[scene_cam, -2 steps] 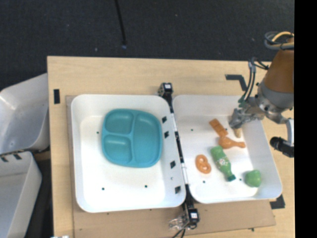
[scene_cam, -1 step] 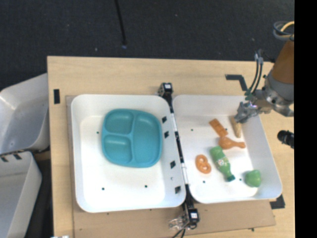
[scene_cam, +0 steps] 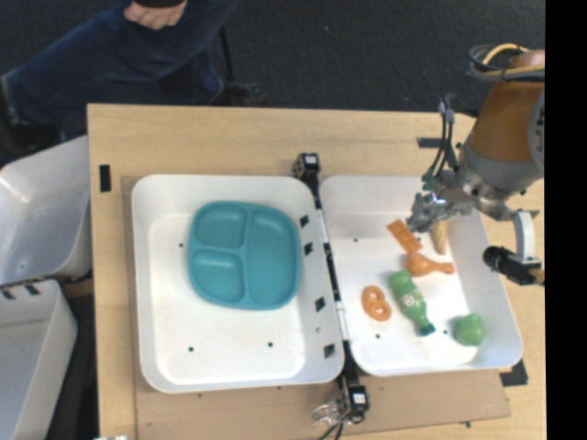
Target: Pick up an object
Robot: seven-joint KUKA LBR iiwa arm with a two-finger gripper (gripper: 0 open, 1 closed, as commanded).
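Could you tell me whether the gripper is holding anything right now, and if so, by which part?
It cannot be told: the gripper sits low over the orange carrot-like piece in the right bin, with no clear grasp.

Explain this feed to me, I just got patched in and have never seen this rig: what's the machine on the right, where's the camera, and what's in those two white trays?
One camera looks down at a slant on a wooden bench. The grey and orange machine is a robot arm reaching in from the right; its gripper is low over the right bin. That bin holds small toys: an orange wedge by the gripper, an orange gourd-like piece, a pretzel, a green bottle and a green ball-like piece. The left bin holds a teal divided plate. I cannot tell if anything is gripped.
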